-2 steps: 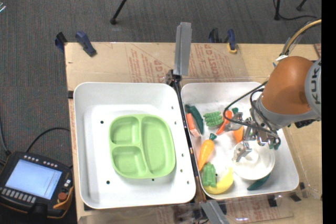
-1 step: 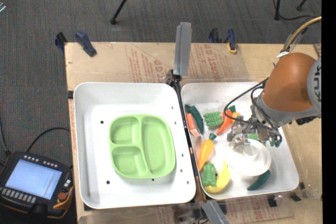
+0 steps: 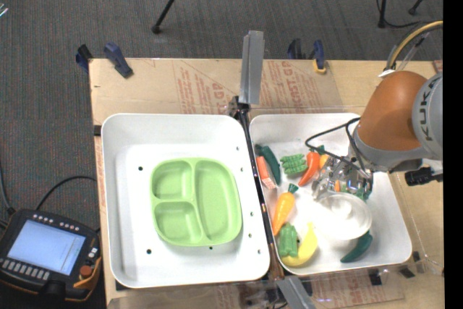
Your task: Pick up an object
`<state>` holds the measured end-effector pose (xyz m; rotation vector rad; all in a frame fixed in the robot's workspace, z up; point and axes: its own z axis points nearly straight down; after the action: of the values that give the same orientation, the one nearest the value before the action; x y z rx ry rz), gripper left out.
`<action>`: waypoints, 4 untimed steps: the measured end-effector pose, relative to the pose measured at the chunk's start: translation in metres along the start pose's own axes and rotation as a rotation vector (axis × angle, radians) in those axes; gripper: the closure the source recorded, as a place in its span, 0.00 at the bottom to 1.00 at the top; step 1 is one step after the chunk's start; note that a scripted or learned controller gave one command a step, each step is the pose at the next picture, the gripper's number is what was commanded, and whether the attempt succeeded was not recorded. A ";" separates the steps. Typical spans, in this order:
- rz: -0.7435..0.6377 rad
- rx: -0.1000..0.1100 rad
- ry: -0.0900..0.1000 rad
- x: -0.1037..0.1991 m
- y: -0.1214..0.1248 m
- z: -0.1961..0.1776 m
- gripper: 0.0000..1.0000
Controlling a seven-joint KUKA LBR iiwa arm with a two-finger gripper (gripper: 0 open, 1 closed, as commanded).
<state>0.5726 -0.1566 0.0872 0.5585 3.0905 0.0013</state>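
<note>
Gripper [image 3: 340, 183] low in the right bin [image 3: 401, 228], over the toy food. Metal finger parts are a tangle at this slant; cannot tell how the fingers stand, and nothing can be made out between them. Judged: pick not yet done, no object lifted clear. Closing on a piece and raising it both remain.

Nearest candidates:
- Clear plastic bowl [image 3: 346, 217], round, glossy, just below the fingers, perhaps touching.
- Small orange carrot [image 3: 311, 166] with green top, just to their left.
- Ribbed green piece [image 3: 293, 163], further left beside that carrot.
- Larger orange carrot [image 3: 283, 208], smooth and tapered, down-left of the fingers.
- Yellow banana [image 3: 307, 246], curved, against a lumpy green vegetable [image 3: 288, 237], well below-left.
- Dark green pepper-like piece [image 3: 357, 248], slim and curved, below the bowl.
- Dark green cucumber shape [image 3: 270, 155] and orange-red piece [image 3: 263, 171] by the bin's far-left wall.

All look like moulded plastic with a slight sheen.

Left bin [image 3: 116, 148] holds a pale green three-compartment tray [image 3: 195, 200], matte, with rounded corners, well apart from the fingers.
</note>
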 end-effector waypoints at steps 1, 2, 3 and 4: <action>-0.001 0.000 0.000 0.000 0.001 0.000 0.00; 0.143 0.000 -0.001 -0.032 0.049 -0.001 0.00; 0.140 0.001 0.003 0.029 0.035 0.000 0.00; 0.163 0.000 -0.001 -0.030 0.079 -0.001 0.00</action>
<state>0.6281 -0.0926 0.0879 0.8075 3.0340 0.0018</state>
